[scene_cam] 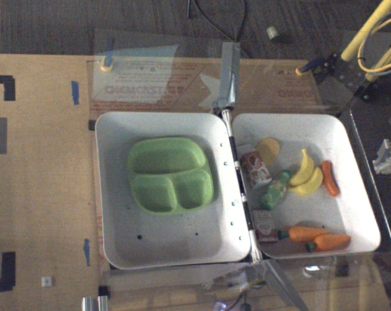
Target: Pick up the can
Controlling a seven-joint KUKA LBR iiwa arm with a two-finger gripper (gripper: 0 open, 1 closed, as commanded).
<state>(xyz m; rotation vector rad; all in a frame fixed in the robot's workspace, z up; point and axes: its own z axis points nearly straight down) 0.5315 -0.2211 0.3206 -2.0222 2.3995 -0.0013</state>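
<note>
Can (pixel 255 168) lies against right bin's (pixel 360 193) left wall; green bottle (pixel 274 190) touches it

can (pixel 255 168) label too blurred to read | green bottle (pixel 274 190) overlaps the lower banana (pixel 310 185), hiding its left end | flat packet (pixel 264 225) by the divider too small to identify | sheet (pixel 138 76) print behind the bins illegible | yellow hose (pixel 374 19) cut off by the top edge
</note>
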